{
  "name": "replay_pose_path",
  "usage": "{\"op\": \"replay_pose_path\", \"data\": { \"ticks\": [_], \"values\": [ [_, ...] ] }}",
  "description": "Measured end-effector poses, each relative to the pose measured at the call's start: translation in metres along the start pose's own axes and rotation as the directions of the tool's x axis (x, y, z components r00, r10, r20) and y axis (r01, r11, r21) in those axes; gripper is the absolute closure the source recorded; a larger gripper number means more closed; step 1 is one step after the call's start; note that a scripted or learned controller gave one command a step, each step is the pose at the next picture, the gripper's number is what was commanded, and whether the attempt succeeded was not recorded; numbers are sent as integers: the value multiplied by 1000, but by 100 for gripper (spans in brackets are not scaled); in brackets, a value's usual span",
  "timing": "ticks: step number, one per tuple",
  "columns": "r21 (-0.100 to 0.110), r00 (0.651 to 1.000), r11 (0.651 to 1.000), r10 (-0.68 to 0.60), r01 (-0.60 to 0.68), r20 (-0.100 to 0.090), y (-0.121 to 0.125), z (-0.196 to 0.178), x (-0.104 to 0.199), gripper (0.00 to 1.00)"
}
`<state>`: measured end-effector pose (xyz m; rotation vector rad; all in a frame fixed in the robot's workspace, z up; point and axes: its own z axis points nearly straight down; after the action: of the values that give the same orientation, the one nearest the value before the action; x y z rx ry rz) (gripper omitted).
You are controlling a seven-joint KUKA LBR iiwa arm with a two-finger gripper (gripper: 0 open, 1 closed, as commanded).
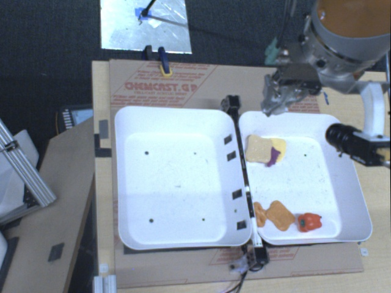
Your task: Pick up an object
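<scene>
Pincer (275, 105) hangs above right white plastic bin's (348, 182) far rim, finger state unclear; tan-yellow foam piece (261, 148) and small red pepper toy (310, 222) lie inside. Dark carpet (49, 41) surrounds bench.

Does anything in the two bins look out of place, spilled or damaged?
Nothing stands out. The right bin holds a pale sandwich-like piece near its far left corner and orange pieces beside a red pepper along its near edge. The claw is above the far rim.
</scene>
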<state>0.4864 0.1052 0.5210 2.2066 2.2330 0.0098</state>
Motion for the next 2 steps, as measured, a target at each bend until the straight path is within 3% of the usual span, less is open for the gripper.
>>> {"op": "replay_pose_path", "data": {
  "ticks": [1, 2],
  "values": [
    [3, 1000, 1000, -1, 1, -1, 0, -7, 81, 100],
    [3, 1000, 1000, 3, -3, 0, 16, -14, 132, 100]
  ]
}}
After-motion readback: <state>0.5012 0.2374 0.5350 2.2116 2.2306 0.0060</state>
